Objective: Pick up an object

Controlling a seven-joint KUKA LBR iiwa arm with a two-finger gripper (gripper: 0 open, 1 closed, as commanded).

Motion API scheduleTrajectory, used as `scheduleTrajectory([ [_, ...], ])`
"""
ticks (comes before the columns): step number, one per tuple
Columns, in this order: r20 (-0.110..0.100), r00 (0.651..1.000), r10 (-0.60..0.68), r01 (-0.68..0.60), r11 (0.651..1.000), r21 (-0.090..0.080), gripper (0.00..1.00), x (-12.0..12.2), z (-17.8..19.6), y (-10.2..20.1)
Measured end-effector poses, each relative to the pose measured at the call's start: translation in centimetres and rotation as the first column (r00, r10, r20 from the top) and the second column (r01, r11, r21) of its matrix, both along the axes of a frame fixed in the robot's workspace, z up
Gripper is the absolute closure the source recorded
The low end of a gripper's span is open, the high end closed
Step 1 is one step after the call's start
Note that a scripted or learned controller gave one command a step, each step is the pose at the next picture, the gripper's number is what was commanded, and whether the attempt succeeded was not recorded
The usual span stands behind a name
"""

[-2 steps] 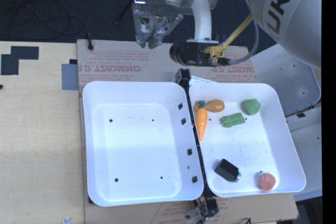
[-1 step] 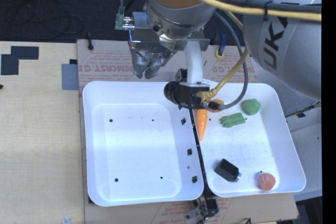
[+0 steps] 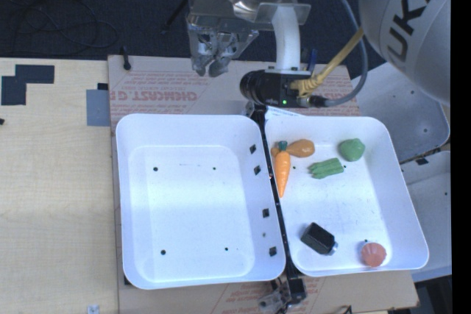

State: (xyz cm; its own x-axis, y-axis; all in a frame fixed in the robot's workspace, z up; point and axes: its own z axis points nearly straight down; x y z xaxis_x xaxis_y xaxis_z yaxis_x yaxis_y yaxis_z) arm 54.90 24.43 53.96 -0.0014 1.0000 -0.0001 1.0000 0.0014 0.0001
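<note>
Orange carrot (image 3: pixel 282 171) lies at nine o'clock in the right bin (image 3: pixel 397 187), hugging its wall; the tool (image 3: pixel 217 64), fingers pressed together and empty, risks striking that wall descending.

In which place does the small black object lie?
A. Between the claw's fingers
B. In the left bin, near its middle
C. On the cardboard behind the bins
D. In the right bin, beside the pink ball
D: the black object rests on the right bin's floor at its near edge, just left of the pink ball.
</note>
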Motion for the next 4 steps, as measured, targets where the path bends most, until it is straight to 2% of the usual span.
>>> scheduleTrajectory([
  [1, -0.01, 1.0, 0.001, -0.001, 1.0, -0.004, 1.0, -4.1, -4.9, -0.2],
  [2, 0.001, 1.0, -0.001, 0.001, 1.0, 0.0, 1.0, -0.2, 0.0, 0.0],
  [3, -0.006, 1.0, 0.0, 0.0, 1.0, -0.003, 1.0, -1.4, -0.3, -0.2],
  [4, -0.003, 1.0, -0.002, 0.002, 1.0, -0.002, 1.0, -0.1, -0.3, 0.0],
])
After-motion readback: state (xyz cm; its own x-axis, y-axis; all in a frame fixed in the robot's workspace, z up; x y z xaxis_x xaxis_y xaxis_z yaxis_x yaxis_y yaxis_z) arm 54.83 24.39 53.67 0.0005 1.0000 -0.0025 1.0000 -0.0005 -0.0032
